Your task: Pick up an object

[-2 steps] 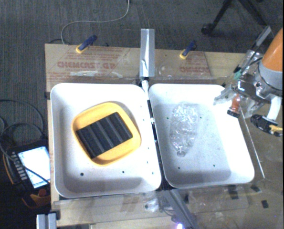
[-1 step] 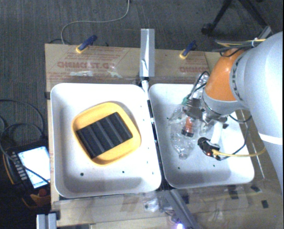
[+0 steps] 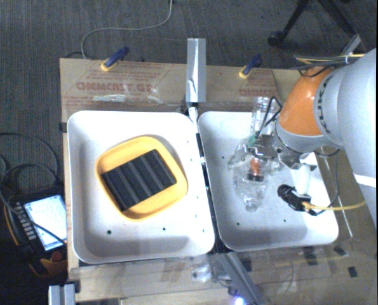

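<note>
Clerk: Item one, left bin (image 3: 87, 227): a yellow tray (image 3: 112, 161) with a black ribbed panel (image 3: 140, 178) set in it, lying flat near the bin's middle, well apart from the arm (image 3: 303, 113). It looks too broad and low for a small tool to take easily.

Checker: Item two?

Clerk: Right bin (image 3: 316, 234): a clear plastic bottle (image 3: 249, 192), lying near the bin's middle, just beneath the tool (image 3: 257, 157). It is the likely thing to be picked, since the arm leans in from the right and sets the tool right over it.

Checker: State of the tool?

Clerk: Cannot be told. Clear plastic and glare run together there, so apart, together or clamped on the bottle is unknown. The bottle appears to rest on the bin floor.

Checker: Both bins on the table (image 3: 131, 84)?

Clerk: Side by side, close together
</note>
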Action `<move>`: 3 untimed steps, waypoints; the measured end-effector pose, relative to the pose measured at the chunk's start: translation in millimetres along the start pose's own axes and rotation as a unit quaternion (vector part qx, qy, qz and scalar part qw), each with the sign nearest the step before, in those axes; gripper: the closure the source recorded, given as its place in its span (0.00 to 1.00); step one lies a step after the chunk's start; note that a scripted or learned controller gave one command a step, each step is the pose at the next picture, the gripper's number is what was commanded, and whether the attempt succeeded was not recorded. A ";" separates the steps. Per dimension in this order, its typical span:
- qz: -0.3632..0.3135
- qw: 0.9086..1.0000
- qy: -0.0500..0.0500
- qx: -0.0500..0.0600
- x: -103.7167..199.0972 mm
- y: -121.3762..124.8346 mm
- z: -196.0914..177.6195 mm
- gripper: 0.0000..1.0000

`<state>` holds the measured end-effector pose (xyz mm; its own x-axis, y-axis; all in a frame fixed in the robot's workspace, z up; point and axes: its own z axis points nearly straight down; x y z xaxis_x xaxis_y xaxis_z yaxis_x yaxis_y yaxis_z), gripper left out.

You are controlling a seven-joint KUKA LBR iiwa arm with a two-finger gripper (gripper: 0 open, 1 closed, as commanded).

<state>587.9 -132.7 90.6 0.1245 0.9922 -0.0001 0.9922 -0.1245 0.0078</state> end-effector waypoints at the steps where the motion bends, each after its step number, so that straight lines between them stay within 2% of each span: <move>1: -0.001 1.000 0.002 0.001 1.3 -0.3 -7.8 1.00; 2: -0.101 0.995 0.001 0.005 62.2 28.5 -92.0 1.00; 3: -0.032 0.999 0.001 0.006 70.3 6.5 -91.4 1.00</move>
